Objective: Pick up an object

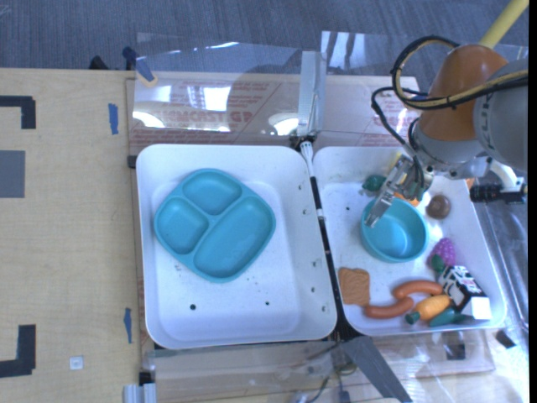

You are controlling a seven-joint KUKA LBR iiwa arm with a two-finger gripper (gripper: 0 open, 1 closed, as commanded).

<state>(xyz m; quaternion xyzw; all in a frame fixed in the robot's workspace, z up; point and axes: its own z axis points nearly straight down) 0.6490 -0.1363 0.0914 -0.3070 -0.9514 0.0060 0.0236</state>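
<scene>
Hovering hand [379, 210] at blue bowl [394, 233] rim, right bin [336, 225].

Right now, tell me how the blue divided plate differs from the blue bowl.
The divided plate lies alone in the left bin; the bowl sits in the right bin among toy foods. The plate is wide, shallow and split into three compartments; the bowl is smaller, round and deep, with one hollow. The gripper is at the bowl's rim, far from the plate. Both are the same light blue.

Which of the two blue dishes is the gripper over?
The round blue bowl in the right bin; the gripper hangs at its left rim. The blue divided plate sits alone in the left bin.
</scene>
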